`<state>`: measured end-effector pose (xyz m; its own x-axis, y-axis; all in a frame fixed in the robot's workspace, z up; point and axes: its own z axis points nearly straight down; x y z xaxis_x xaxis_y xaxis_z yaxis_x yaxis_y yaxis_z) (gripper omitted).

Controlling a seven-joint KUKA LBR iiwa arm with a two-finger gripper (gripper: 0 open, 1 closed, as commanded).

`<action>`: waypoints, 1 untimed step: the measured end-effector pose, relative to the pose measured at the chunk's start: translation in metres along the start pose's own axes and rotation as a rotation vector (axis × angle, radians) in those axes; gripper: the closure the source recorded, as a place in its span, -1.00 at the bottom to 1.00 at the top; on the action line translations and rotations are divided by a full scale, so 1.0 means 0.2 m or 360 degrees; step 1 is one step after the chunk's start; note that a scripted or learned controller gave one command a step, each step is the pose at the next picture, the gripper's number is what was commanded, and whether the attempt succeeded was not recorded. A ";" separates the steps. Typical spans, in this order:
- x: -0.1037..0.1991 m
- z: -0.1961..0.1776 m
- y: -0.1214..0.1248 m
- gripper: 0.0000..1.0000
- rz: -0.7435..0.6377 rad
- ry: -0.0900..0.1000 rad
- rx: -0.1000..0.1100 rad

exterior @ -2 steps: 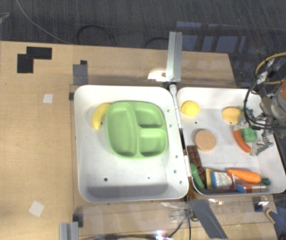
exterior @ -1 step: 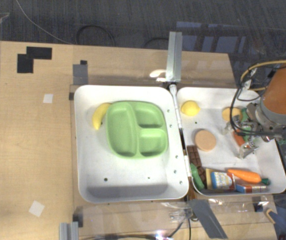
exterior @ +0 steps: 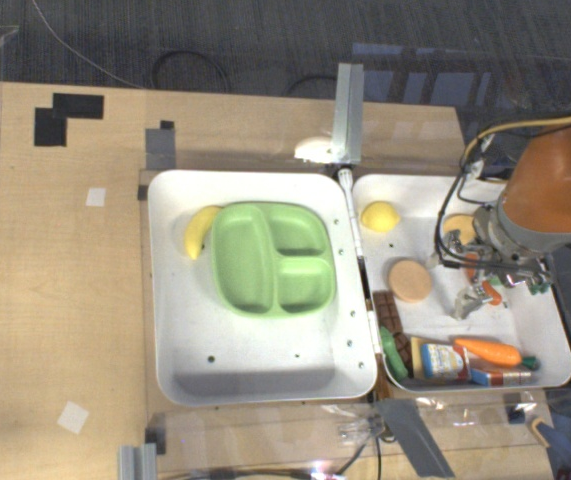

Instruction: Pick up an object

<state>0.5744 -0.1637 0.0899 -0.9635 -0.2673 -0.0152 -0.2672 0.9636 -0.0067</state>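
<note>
The gripper hangs low over the middle of the right bin, below the orange band of the arm. Its metal fingers point down toward the bin floor with nothing visible between them. Just left of it lies a round tan disc. A yellow lemon sits at the bin's back left. Along the front wall lie an orange carrot, a bottle and a brown bar. A yellowish round item is partly hidden behind cables.
The left bin holds a green divided tray with a yellow banana at its left edge. A metal post stands behind the seam between the bins. Wooden bench surface spreads to the left.
</note>
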 end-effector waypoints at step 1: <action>0.25 -0.01 -0.02 -1.00 0.0386 -0.0002 0.0002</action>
<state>0.5263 -0.1804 0.0905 -0.9995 -0.0281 -0.0175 -0.0280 0.9996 -0.0042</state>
